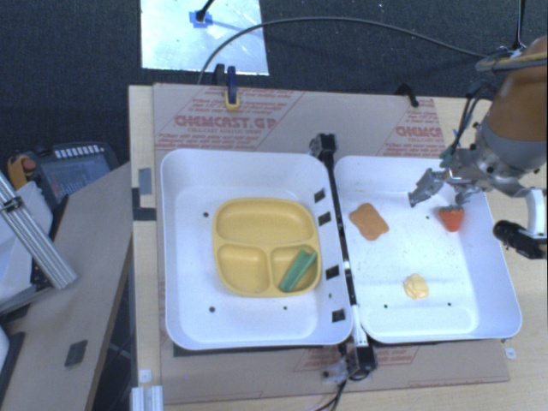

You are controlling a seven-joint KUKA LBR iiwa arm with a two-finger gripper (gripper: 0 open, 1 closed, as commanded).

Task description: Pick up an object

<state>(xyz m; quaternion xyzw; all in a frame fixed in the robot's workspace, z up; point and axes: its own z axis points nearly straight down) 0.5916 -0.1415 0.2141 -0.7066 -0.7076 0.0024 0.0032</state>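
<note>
1. Red-orange object (pixel 451 218) lies in the right bin (pixel 479 315), near its far right side, just below the gripper (pixel 443 191).
2. Fingers (pixel 424 191) stand apart, spread above the object and clamped on nothing.
3. Flat orange-brown piece (pixel 369 221) lies near the right bin's left wall; a small pale yellow piece (pixel 415 286) sits nearer the front.
4. Left bin (pixel 184 229) holds a yellow divided tray (pixel 248 229) with a green piece (pixel 298 270) in its front right compartment.
</note>
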